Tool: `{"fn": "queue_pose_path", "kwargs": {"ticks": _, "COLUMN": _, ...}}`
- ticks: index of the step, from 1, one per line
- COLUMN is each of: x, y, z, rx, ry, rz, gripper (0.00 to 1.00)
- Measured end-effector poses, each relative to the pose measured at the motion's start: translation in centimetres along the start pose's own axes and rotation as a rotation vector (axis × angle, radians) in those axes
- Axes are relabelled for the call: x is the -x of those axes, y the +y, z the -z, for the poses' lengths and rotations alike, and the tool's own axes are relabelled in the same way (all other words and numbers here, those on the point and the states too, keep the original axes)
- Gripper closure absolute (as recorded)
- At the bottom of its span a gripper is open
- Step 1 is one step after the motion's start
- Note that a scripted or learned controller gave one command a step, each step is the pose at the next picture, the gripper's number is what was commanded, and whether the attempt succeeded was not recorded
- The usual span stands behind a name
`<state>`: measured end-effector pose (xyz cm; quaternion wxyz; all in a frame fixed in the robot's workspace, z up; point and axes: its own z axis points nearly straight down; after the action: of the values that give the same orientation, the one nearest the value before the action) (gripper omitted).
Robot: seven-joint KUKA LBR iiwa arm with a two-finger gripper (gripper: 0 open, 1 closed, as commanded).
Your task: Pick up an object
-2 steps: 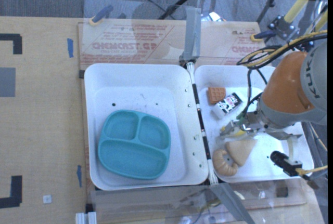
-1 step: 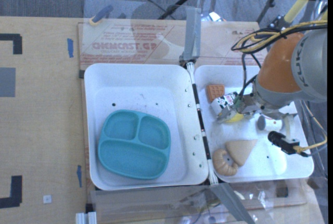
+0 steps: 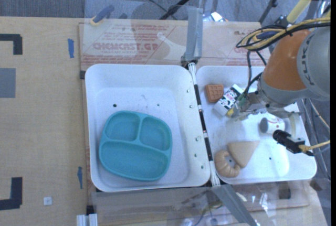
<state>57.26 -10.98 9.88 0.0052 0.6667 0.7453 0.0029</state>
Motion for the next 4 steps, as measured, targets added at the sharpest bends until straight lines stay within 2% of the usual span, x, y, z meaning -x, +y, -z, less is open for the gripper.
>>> {"fn": "queue_pose_path", "kwargs": {"ticks": 1, "x": 0.0, "y": 0.0, "z": 0.0, "rx": 0.0, "ry": 0.0, "rz": 0.0, "gripper": 0.0}}
{"fn": "queue_pose_path", "kwargs": {"ticks": 2, "x": 0.4, "y": 5.1, "z": -1.3, "rx": -0.008, "ry": 0.002, "rz": -0.048, "gripper": 0.0}}
{"fn": "queue_pose_path", "kwargs": {"ticks": 3, "x": 0.4, "y": 5.1, "z": -0.3, "rx": -0.008, "ry": 0.0, "rz": -0.046, "gripper": 1.0}}
{"fn": "queue_pose_path", "kwargs": {"ticks": 4, "x": 0.5, "y": 5.2, "z": 0.7, "rx": -0.005, "ry": -0.001, "rz": -0.045, "gripper": 1.0}}
